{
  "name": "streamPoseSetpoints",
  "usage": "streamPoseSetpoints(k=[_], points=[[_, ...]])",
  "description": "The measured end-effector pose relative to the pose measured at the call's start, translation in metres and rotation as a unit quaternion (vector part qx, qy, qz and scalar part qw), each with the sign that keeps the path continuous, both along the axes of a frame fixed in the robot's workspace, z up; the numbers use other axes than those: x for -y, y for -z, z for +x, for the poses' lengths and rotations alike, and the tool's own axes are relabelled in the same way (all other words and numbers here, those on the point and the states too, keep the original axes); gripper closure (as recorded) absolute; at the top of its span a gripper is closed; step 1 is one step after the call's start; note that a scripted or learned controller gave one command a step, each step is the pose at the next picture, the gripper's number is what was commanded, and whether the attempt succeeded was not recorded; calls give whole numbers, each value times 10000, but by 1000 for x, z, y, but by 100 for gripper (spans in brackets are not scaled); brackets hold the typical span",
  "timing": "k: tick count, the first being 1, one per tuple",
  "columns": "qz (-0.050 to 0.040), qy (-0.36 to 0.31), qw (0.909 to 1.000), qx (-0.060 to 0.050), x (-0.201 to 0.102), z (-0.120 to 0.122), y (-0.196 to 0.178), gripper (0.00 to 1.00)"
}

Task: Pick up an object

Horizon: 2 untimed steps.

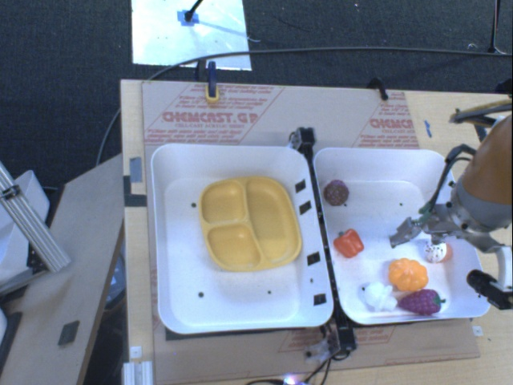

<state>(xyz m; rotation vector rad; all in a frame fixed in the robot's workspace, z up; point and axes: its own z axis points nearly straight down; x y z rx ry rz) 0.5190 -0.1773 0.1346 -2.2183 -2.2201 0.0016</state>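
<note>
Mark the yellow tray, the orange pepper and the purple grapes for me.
yellow tray (248, 223), camera view, on its centre ridge.
orange pepper (349, 244), camera view, on its body.
purple grapes (420, 301), camera view, on the bunch's middle.

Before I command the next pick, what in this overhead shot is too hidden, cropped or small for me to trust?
- End effector: small and dark against the right bin; whether its fingers are open or shut cannot be judged.
- White-and-orange object: partly covered by the arm, so its shape is unclear.
- Arm: cut off by the frame's right edge.
- Small white item: too small to identify, beside the purple piece.
</note>
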Motion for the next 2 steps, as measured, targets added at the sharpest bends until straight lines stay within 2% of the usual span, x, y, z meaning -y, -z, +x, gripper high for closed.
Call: streamPoseSetpoints(k=[1, 2], points=[[-14, 1, 10000, 27, 1, 1, -13, 100], [-15, -22, 10000, 44, -9, 0, -68, 100]])
